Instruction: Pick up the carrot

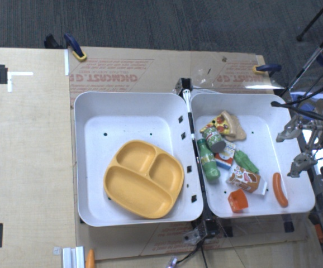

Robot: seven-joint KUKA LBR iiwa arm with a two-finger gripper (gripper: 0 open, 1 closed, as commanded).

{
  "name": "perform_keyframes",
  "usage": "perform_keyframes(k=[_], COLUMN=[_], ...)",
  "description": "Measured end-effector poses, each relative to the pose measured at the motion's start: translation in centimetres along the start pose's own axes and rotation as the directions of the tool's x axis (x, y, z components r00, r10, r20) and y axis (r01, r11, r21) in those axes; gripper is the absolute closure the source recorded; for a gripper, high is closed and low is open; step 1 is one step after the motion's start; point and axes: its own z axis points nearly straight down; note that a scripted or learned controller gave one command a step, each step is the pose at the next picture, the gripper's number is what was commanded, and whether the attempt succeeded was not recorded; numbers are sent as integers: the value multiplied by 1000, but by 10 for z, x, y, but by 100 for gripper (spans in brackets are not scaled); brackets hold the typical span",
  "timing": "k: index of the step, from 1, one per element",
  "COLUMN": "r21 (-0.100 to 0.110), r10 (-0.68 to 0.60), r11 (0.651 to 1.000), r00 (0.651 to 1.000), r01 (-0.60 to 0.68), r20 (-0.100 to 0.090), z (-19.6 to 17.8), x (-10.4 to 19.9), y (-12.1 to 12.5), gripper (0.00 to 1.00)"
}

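The gripper (295, 152) hangs spread apart and grasping nothing over the right bin's (262, 108) right rim. The carrot (280, 190) (orange, slender) lies just below it near the bin's lower right corner. Mirrored cardboard (117, 74) lettering possibly reads "CHICAGO".

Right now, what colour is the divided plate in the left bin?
Yellow-orange all over: the three-compartment plastic plate in the left white bin, seen from the overhead camera view.

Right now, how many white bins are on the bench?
2. The left bin holds a yellow divided plate. The right bin holds the small food items, including the carrot near its right wall.
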Motion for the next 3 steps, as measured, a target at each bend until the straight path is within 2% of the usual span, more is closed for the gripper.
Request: perform_keyframes(k=[1, 2, 3], r21=[0, 0, -2], r10=[335, -26, -278], r11=[942, 1000, 961], r00=[942, 1000, 961], r01=[-335, 26, 278], r20=[-1, 5, -1], z=[110, -21, 75], x=[9, 15, 0], y=[59, 125, 191], gripper=[0, 0, 0])
